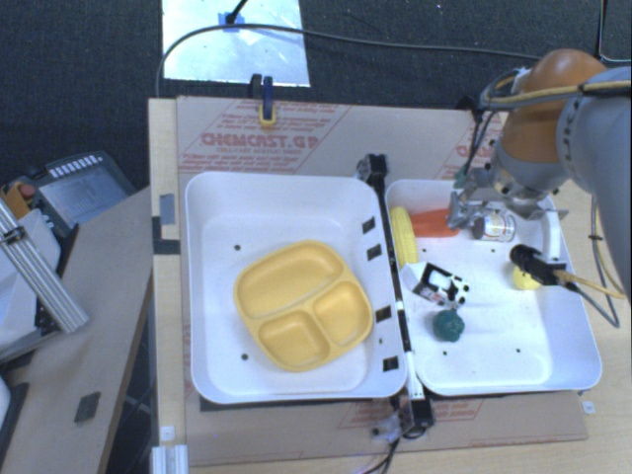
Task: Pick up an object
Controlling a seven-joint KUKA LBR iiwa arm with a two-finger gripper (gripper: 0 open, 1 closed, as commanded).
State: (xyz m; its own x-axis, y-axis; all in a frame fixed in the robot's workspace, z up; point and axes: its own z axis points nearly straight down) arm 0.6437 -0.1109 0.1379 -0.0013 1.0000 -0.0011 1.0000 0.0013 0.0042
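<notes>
**Gripper low in the right bin, beside the orange piece**

The orange piece [433, 223] lies in the far part of the right bin [581, 361]. Its near end is just beside the gripper [472, 215], on the side towards the view's left. From this angle it is not clear whether the two touch. Nor can it be told whether the gripper is clenched or released, and nothing is seen held in it.

Just past the orange piece from the gripper, a yellow ridged cob [402, 235] lies along the bin's left wall. Nearer the camera than the gripper, and a little to the left, sits a small black-and-white item [440, 286]. A dark green ball [449, 326] is just beyond that. On the gripper's other side, towards the view's right and nearer the camera, a small yellow lump [520, 280] rests on the bin floor.

The grey arm [602, 146] rises from the gripper to the right. Well to the gripper's left, the left bin [202, 265] holds a yellow divided tray [301, 304]. Both bins stand on a printed cardboard sheet [296, 136].
</notes>
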